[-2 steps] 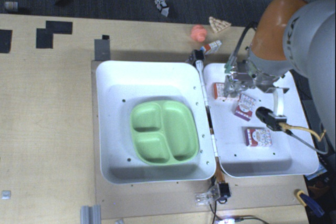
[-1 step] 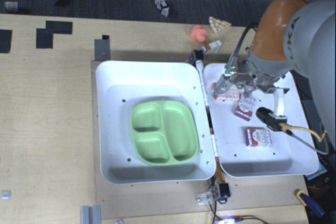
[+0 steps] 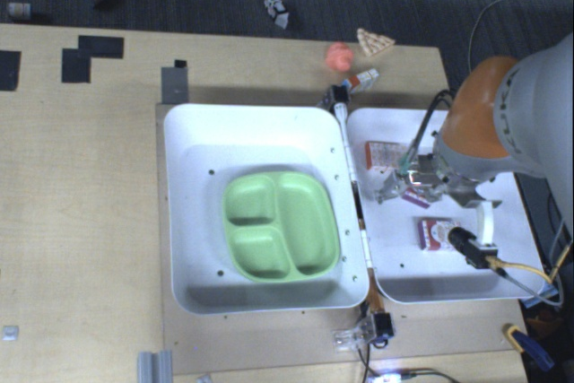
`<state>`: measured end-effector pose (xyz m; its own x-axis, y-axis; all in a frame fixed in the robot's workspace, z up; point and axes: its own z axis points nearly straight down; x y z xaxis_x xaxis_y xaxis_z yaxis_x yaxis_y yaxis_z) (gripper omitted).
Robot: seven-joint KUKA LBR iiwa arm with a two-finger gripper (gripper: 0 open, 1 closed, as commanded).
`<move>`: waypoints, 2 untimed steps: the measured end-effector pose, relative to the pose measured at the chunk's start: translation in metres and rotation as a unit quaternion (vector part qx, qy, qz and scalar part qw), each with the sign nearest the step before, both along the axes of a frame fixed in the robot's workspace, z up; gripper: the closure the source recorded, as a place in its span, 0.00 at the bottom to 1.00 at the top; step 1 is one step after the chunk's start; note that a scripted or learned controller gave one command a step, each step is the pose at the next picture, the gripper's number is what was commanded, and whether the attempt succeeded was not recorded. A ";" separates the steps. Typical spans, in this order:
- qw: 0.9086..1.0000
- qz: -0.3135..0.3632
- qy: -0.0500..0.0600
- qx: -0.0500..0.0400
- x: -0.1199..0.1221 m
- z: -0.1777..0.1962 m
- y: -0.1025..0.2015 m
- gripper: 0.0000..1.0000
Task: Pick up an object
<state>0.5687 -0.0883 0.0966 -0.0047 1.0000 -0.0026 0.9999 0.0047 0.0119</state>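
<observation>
My gripper (image 3: 392,189) hangs low over the middle of the right bin (image 3: 502,278), reaching in from the right under the grey arm with its orange band. A small red and white packet (image 3: 383,155) lies flat just behind the gripper, close to it. A second small box, dark red (image 3: 433,233), lies on the bin floor in front of the gripper and a little to its right. Nothing shows between the gripper's tips. In the left bin (image 3: 193,139) a pale green divided plate (image 3: 280,224) sits in the middle.
Behind the bins on the wooden bench lie a pink ball (image 3: 339,56), a wedge-shaped toy (image 3: 375,41) and a small tube-like item (image 3: 360,82). Black patches (image 3: 90,56) mark the bench at the far left. A ridge (image 3: 354,193) divides the two bins.
</observation>
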 end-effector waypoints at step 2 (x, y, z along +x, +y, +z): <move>1.000 0.001 0.003 0.001 0.094 0.089 0.045 1.00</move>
<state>0.6626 -0.0430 0.1861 -0.0063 1.0000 0.0002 1.0000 0.0063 0.0059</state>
